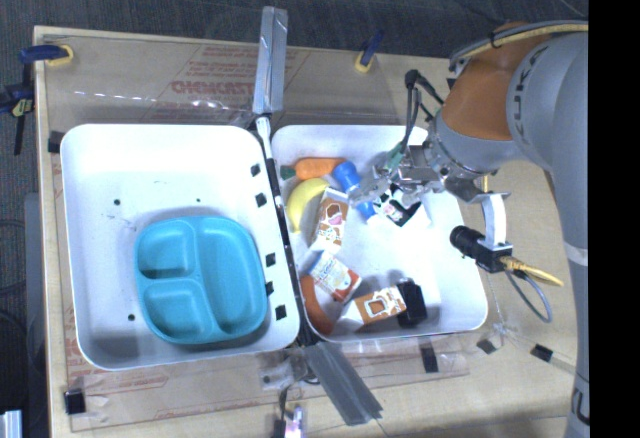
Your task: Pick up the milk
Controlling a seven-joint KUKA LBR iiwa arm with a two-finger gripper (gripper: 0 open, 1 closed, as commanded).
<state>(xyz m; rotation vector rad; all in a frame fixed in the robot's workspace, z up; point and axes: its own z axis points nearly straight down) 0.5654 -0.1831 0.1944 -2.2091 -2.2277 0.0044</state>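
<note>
Camera view puts the gripper (pixel 392 188), whose state I cannot tell, over the right bin (pixel 455 296) just right of the banana (pixel 303 198), with the milk (pixel 330 221) carton lying lengthwise below-left of it, touching that banana.

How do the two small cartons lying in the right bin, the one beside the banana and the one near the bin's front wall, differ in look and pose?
The carton beside the banana is mostly white with a brown picture and lies lengthwise, front to back; the carton near the front wall is orange-brown and lies almost crosswise.

The first touches the banana; the second lies against a black object.

Both are small printed boxes lying flat in the right bin.
</note>
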